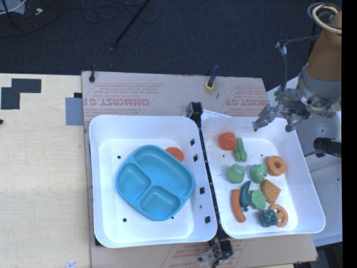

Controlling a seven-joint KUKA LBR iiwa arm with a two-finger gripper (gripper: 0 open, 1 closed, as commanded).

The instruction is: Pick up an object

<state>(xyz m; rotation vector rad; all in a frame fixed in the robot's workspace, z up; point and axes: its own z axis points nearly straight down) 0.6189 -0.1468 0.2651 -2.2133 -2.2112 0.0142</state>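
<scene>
My hand (275, 120) hovers over the right bin's (304, 166) far rim, fingers apart, grasping nothing — toy food below; blue plate (154, 181) in left bin (100, 177).

right bin (301, 166) — toys crowded | left bin (106, 149): blue tray (154, 182) (margins free)

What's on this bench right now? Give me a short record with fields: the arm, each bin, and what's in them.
arm: grey with an orange band, reaching in from the right
gripper: above the right bin's far rim, jaws spread, nothing between them
left bin: blue divided plate, small orange item at its far edge
right bin: toy foods, among them a red tomato, a donut, a carrot
</scene>
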